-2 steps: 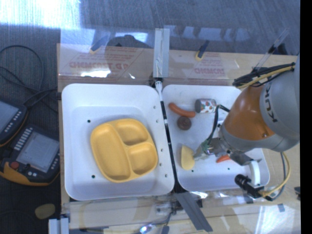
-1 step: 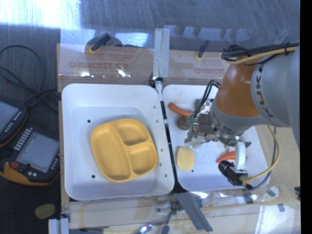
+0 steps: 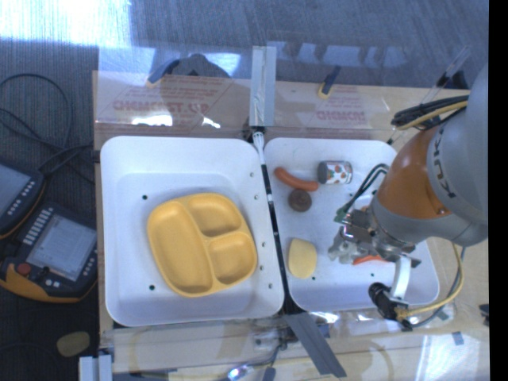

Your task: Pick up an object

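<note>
1. Locate the two bins. The left bin (image 3: pixel 119 213) occupies the centre-left of the frame and holds a yellow tray (image 3: pixel 202 243). The right bin (image 3: pixel 421 288) occupies the centre-right and holds the loose objects.

2. Identify the candidates in the right bin: a sausage (image 3: pixel 295 179) and a can (image 3: pixel 335 172) near its upper edge, a brown disc (image 3: pixel 300 201) just below the sausage, a pale yellow piece (image 3: pixel 302 258) at lower left, and an orange piece (image 3: pixel 367 259) at lower centre.

3. Locate the arm (image 3: pixel 421 189). It enters from the right of the frame and sits low over the lower-centre of the right bin.

4. Locate the gripper (image 3: pixel 349 244). It is directly beside the orange piece, which projects from beneath the wrist hardware. Whether the pincer is apart, together or clamped cannot be told here; the wrist hides it.

5. Judge the step in hand as the descent-and-grasp stage on the orange piece. No object is visibly lifted.

6. For the next move, expect closure on the orange piece, then a straight vertical lift. Confirm that the piece rises with the gripper before you count the pick as done.

7. Note the pale yellow piece close to the left of the gripper; a sideways shift could nudge it.
</note>
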{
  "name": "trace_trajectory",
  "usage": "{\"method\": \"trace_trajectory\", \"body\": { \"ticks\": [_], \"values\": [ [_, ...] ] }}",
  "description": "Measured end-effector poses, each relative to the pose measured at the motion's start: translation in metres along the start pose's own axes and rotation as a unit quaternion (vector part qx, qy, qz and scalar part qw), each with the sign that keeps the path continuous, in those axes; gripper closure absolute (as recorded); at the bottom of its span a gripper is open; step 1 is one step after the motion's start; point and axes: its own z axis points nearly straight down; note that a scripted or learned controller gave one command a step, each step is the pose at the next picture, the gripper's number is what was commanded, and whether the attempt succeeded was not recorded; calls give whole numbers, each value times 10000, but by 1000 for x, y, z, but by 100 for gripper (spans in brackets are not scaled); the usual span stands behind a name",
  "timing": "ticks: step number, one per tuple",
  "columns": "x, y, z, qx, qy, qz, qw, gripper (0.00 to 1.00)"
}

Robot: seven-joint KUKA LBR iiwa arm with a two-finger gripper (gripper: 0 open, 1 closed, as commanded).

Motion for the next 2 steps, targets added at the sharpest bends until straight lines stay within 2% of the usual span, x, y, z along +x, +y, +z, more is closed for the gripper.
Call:
{"method": "trace_trajectory", "body": {
  "ticks": [1, 2],
  "values": [
    [24, 51, 35, -70, 17, -376, 9993, 100],
    [25, 52, 36, -101, 17, -382, 9992, 0]
  ]
}}
